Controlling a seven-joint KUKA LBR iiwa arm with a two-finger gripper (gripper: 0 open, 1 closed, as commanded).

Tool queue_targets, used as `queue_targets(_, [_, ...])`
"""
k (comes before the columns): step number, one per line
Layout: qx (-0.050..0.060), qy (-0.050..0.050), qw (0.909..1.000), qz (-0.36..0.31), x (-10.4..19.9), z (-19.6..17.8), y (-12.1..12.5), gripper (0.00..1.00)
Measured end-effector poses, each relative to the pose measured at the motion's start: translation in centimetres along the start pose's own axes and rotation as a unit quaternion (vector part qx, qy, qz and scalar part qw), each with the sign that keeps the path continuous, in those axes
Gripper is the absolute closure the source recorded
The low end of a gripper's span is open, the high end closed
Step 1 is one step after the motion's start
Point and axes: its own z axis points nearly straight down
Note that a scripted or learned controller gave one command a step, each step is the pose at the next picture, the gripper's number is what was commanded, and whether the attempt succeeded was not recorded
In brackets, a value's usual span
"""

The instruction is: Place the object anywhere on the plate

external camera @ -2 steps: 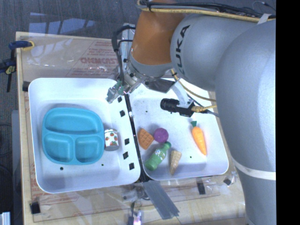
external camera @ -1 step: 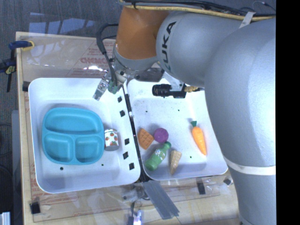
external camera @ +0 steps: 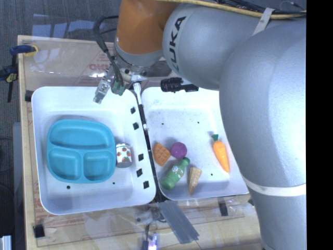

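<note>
One can [external camera: 123, 155] lies on its side in the left bin [external camera: 41, 100], just beside the plate's [external camera: 80, 151] right edge, long axis pointing left-right. Five toys in the right bin [external camera: 205, 113]: waffle [external camera: 161, 153], plum [external camera: 178, 150], bottle [external camera: 175, 174], cone [external camera: 193, 178], carrot [external camera: 221, 153]. Gripper [external camera: 106, 89] hovers above, grasp unreadable.

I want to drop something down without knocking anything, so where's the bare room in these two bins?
Left bin: bare floor behind the blue plate, and a strip along the front wall. The small can crowds the plate's right edge. Right bin: its back half is bare; the front is crowded with the waffle, purple ball, green bottle, cone and carrot.
</note>
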Motion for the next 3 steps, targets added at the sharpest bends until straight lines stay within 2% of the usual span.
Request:
queue_targets(1, [0.001, 0.002, 0.9856, -0.169, 1.3, 1.2, 1.7, 1.00])
queue_targets(2, [0.000, 0.000, 0.9793, -0.202, 5.1, 0.3, 8.0, 1.00])
queue_targets(3, [0.000, 0.002, 0.9438, -0.330, 5.6, 3.4, 10.5, 1.00])
